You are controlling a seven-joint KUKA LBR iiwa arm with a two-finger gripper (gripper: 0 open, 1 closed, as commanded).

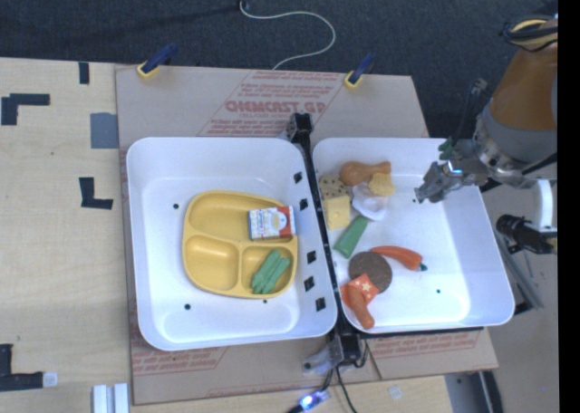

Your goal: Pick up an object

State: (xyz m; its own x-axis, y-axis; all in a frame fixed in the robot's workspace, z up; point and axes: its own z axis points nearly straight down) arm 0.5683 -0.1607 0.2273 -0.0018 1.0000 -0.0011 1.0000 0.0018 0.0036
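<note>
The gripper (433, 187), jaw state unclear, hovers right of frame over bare bin floor (453, 248), risking an empty grasp.

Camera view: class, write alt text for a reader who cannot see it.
A grey robot arm's gripper hovers over the right white bin of toy food, including a carrot. The left bin holds a yellow divided tray with a small carton and green pods.
</note>
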